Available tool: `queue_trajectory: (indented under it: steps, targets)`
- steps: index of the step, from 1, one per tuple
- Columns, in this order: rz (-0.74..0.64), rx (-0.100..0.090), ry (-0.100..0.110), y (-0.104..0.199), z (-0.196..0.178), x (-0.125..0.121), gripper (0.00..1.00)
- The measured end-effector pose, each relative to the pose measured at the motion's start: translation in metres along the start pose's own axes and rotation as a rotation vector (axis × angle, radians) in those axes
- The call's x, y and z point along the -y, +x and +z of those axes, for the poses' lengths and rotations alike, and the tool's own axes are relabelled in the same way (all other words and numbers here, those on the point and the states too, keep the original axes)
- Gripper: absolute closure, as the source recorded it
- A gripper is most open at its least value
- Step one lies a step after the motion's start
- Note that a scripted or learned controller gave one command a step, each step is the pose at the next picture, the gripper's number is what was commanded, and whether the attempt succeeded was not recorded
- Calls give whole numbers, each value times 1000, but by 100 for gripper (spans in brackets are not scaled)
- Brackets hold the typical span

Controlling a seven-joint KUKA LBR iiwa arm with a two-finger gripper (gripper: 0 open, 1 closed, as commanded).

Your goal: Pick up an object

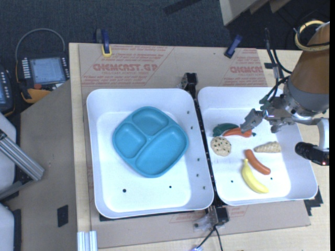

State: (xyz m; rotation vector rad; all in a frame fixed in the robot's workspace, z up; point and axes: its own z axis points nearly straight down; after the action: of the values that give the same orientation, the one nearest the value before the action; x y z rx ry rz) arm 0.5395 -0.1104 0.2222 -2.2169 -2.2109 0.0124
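The right bin (298, 190) holds several toy foods. An orange carrot with a green top (232, 131) lies near its left wall, with a round cookie (221, 146) just below it. A pale bread piece (267, 147), a red sausage (257, 161) and a yellow banana (253, 178) lie further right and nearer the front. My gripper (263, 124) hangs over the bin just right of the carrot's orange tip. Its fingers are spread open, and one grey finger (250, 120) is close to the carrot. Nothing is between them.
A blue divided plate (150, 140) lies in the middle of the left bin (99, 156). A black divider with clamps (189, 81) runs between the bins. The arm's grey and orange body (313, 72) looms over the right bin's far right corner.
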Motion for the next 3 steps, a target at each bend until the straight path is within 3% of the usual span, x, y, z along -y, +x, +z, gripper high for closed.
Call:
queue_trajectory:
  steps: [1,3]
  targets:
    - [-3,2,-13,0,-7,-3,0]
    - [-2,1,-9,14,84,-3,0]
